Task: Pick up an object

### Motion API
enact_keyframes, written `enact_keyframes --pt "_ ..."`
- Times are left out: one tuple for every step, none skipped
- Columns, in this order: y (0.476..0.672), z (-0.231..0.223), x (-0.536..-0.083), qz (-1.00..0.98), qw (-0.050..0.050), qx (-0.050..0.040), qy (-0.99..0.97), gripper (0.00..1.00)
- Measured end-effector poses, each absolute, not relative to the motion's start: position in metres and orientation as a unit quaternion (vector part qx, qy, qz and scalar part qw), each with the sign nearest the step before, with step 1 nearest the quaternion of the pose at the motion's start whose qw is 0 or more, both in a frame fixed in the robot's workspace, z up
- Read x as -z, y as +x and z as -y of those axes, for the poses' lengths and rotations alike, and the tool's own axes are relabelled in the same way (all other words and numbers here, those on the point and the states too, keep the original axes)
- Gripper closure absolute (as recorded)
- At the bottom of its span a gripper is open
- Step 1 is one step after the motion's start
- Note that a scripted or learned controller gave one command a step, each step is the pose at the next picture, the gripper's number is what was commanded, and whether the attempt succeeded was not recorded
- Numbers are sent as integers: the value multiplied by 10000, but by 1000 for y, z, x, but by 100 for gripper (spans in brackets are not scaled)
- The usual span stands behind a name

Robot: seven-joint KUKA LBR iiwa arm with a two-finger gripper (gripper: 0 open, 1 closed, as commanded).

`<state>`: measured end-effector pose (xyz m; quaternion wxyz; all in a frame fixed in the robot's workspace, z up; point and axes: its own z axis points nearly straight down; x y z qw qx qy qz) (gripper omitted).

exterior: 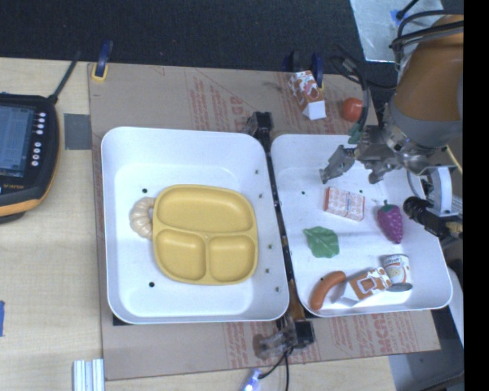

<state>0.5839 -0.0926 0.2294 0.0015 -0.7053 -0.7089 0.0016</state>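
Note:
My gripper [354, 168] hangs over the back of the right bin [297, 218], its two fingers spread open with nothing between them. Just below it lies a pink-and-white wafer packet [345, 204]. A purple grape bunch [390, 221] rests to the packet's right. A green leaf [321, 241] lies near the bin's middle. Along the front edge sit a sausage [327, 289], a small orange carton [367, 284] and a small can [395, 270].
The left bin [122, 292] holds a yellow divided plate [204, 233] with a beige pastry [140, 216] at its left side. Behind the bins stand a small carton [307, 93] and a red ball [353, 109]. A tablet-like pendant [12, 155] lies far left.

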Motion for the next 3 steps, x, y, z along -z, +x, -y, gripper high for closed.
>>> enact_keyframes --pt "524 109 -91 7089 16 -17 -7054 0" --pt "524 110 -101 7104 17 -27 -7038 100" --pt "510 25 -192 7098 11 -13 -7044 100"
